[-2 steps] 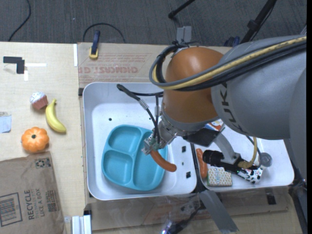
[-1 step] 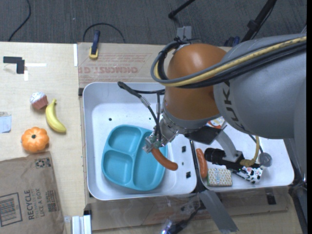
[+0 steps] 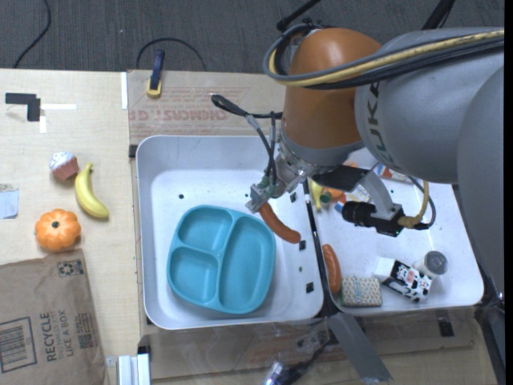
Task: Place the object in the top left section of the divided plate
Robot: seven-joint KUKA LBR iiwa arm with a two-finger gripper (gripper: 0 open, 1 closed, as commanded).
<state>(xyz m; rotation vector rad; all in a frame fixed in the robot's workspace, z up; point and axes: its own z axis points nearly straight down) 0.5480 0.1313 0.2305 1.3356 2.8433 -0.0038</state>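
Observation:
A blue divided plate (image 3: 189,249) lies in the left bin (image 3: 160,183), with two small sections on its left and one long section on its right. My gripper (image 3: 268,194) hangs just past the plate's upper right rim. It is shut on the upper end of a reddish-brown sausage (image 3: 282,224), which slants down to the right over the plate's rim, near the wall between the bins. The plate's top left section (image 3: 197,225) holds nothing.
The right bin (image 3: 461,239) holds a second sausage (image 3: 331,268), a tan sponge-like square (image 3: 361,291), a cow-patterned box (image 3: 405,280), a grey round lid (image 3: 435,261) and a yellow item (image 3: 317,193). A banana (image 3: 90,192), small pumpkin (image 3: 58,230) and cupcake (image 3: 64,166) lie on the bench at left.

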